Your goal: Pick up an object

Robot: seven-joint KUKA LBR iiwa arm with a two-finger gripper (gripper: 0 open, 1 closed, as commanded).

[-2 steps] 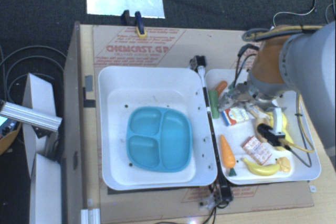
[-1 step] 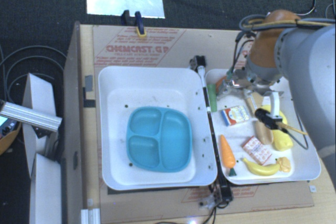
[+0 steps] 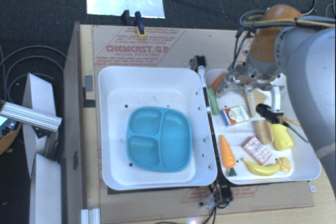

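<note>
Risk entry, pick attempt. End effector (image 3: 237,80): set low over far end of right bin (image 3: 307,169); open or clenched cannot be told, no obj. seen gripped. Nearest candidate: orange-red toy piece (image 3: 219,82), just beside end effector, close to bin wall and to green stick (image 3: 212,101) laid along divider. Other stock, crowded: small carton (image 3: 235,114), carrot (image 3: 227,150), banana (image 3: 261,167), red-white packet (image 3: 256,150), tan piece (image 3: 263,131), yellow piece (image 3: 282,138). Left bin (image 3: 113,92): blue divided plate (image 3: 159,138) held. Faults judged likely: grasp blocked by wall; neighbour nudged, or 2 items caught together, owing to tight packing; rounded plastic squeezed out on closure; obj. dropped on lift.
</note>
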